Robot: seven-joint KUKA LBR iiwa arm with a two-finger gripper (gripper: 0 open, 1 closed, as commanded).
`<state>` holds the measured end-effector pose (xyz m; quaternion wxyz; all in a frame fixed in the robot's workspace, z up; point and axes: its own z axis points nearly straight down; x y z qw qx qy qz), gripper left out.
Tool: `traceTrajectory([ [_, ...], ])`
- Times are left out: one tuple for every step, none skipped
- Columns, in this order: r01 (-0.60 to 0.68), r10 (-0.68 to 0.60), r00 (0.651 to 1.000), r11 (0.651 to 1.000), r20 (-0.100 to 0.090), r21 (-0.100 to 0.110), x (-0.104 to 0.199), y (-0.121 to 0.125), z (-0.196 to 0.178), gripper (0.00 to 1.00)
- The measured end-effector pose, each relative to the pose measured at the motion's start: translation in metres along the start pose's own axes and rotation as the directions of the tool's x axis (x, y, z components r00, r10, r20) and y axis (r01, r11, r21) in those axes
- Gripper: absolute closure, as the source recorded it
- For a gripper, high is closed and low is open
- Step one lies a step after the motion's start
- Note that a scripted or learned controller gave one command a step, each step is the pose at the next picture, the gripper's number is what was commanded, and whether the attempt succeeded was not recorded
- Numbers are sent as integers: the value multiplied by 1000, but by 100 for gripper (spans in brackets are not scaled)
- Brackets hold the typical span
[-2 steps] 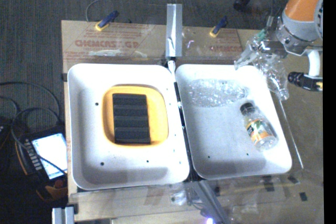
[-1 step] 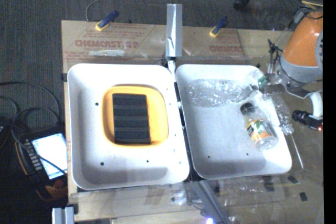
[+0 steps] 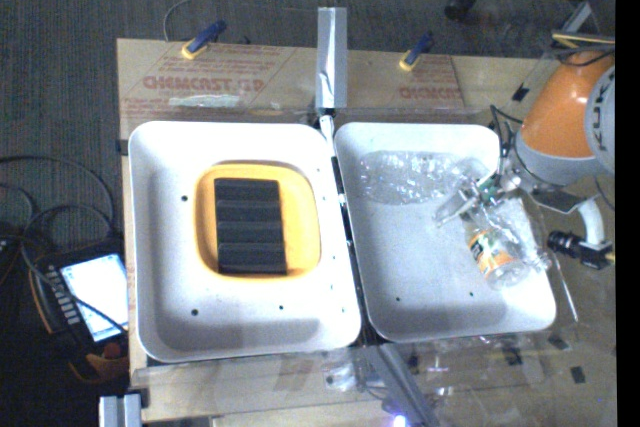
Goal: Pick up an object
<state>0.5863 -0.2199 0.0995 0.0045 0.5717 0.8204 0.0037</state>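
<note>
**Arm at right bin, bottle beneath**

Item 1. Arm (image 3: 575,120): grey with orange band, entered from the right edge, bent down over the far right corner of the right bin (image 3: 400,305). The orange section sat outside the bin's right wall; the wrist pointed leftward and down into the bin.

Item 2. End effector (image 3: 478,197): low over the right bin's right half, near the back wall. Metal parts were visible, but glare and clear plastic around them hid the tips; whether it stood wide or narrow could not be told.

Item 3. Bottle (image 3: 497,253): clear plastic, with a yellow-and-green label, lay tilted on the floor of the right bin, against the right wall, just in front of the end effector. Contact between them could not be judged.

Item 4. Clear wrap (image 3: 405,175): crumpled transparent plastic, at the back of the right bin, left of the end effector.

Item 5. Left bin (image 3: 160,315): held a yellow tray (image 3: 305,215) with a black ribbed block (image 3: 250,225) lying inside it, centred.

Item 6. Desk (image 3: 200,85): both bins side by side, touching at the middle.
</note>
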Motion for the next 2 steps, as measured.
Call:
traceTrajectory([
  [0,0,1000,1000,1,-2,0,1,-9,100],
  [129,-129,992,992,-4,8,70,60,-79,100],
])
